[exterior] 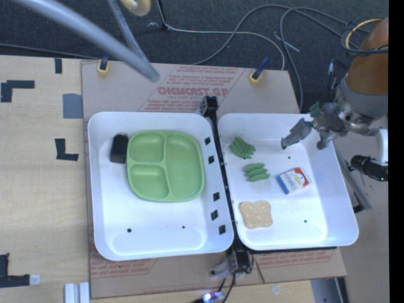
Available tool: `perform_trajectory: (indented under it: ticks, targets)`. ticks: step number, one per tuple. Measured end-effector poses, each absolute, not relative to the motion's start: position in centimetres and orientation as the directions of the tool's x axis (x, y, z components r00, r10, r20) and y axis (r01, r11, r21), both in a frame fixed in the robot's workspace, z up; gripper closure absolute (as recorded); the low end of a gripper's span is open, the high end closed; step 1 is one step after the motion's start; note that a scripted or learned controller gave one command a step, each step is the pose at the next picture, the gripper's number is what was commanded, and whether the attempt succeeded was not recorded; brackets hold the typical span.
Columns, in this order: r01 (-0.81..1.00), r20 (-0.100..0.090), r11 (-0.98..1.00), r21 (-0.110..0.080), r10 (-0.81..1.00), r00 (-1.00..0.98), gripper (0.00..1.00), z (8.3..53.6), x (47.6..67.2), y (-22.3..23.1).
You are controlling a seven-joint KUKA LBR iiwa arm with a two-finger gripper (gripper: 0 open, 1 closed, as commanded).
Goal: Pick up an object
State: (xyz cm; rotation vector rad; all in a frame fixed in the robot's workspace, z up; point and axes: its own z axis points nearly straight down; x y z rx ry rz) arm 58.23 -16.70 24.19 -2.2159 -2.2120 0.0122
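Gripper: your gripper (308, 133) hangs over the right bin's (328, 188) far right corner, fingers spread, pinching nothing.
Nearest object: the small blue-and-red carton (293, 180) lies in front of the gripper, apart from it.
Other objects: two green pods (242, 148) (255, 172) and a tan bread slice (256, 214) sit to the gripper's left.
Left bin: you've got a green divided plate (166, 166) with a black block (118, 148) touching its left edge.

Light: bright, even, from overhead
Shadows: faint, soft
Blur: grey bar (76, 27) at upper left out of focus
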Motion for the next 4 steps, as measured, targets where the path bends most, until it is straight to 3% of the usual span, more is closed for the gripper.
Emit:
perform_trajectory:
  ticks: [1,3,4]
  targets:
    - [1.0,0.0,0.001,-0.002,1.0,-0.001,0.0,24.8,58.5,-16.7]
    - [1.0,0.0,0.002,-0.007,1.0,-0.002,0.0,14.6,59.0,-16.5]
    - [1.0,-0.001,0.0,0.005,1.0,0.0,0.0,9.8,58.8,-17.4]
